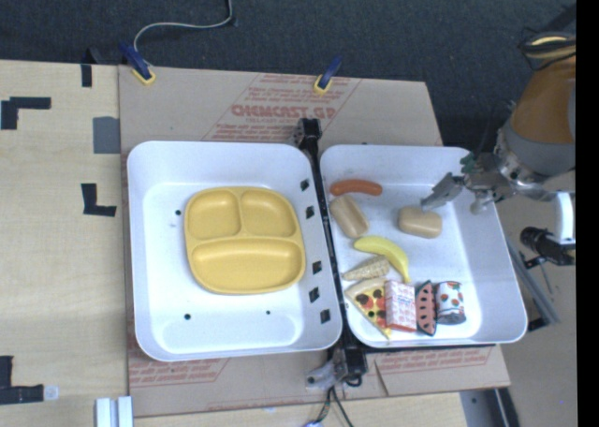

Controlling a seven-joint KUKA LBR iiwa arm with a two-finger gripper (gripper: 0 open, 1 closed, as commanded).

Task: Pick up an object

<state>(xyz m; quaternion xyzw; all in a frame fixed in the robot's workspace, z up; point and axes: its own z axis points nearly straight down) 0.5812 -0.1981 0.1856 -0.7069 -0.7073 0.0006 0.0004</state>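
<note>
Nearest the lens, the grey two-finger gripper (459, 193) hangs with fingers spread and holding nothing over the right white bin's (494, 271) far right corner, just beside a pale tan bread-like lump (419, 222), with the yellow toy banana (384, 252) and yellow divided plate (245, 239) farther left.

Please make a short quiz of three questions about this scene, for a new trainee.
1. True or false: the yellow divided tray lies in the left bin.
2. Which item lies closest to the gripper? A) banana B) tan bun-like piece C) hot dog
3. Fill in: the toy food lies in the ____ bin.

Key: 1 true; 2 B; 3 right.
</note>
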